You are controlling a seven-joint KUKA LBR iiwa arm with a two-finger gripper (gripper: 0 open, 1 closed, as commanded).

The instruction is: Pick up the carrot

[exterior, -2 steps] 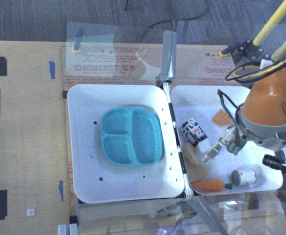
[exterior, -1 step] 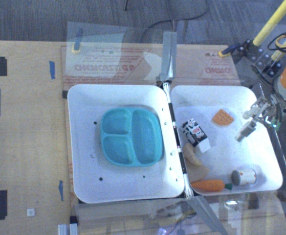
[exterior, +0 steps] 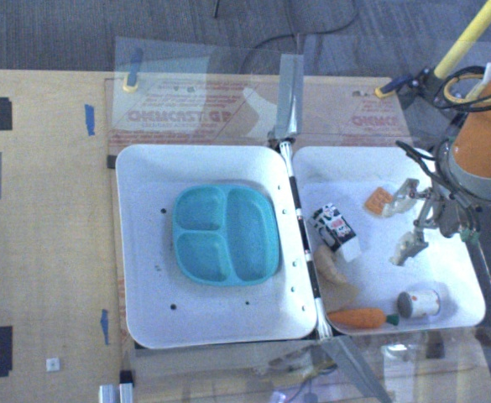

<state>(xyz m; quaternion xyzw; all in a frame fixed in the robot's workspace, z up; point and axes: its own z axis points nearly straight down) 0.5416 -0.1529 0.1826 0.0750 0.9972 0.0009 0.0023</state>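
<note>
The carrot (exterior: 358,317) is orange with a small green tip and lies flat along the front wall of the right bin (exterior: 371,162). My gripper (exterior: 409,220) hovers over the right half of that bin, well behind the carrot and to its right. Its two pale fingers (exterior: 407,248) are spread apart with nothing between them. The orange-banded arm enters from the right edge.
In the right bin lie an orange-and-white piece (exterior: 379,201) by the gripper, a black-and-white carton (exterior: 336,227), a tan piece (exterior: 328,266) and a silver can (exterior: 420,301) right of the carrot. The left bin (exterior: 136,225) holds a blue divided plate (exterior: 226,234).
</note>
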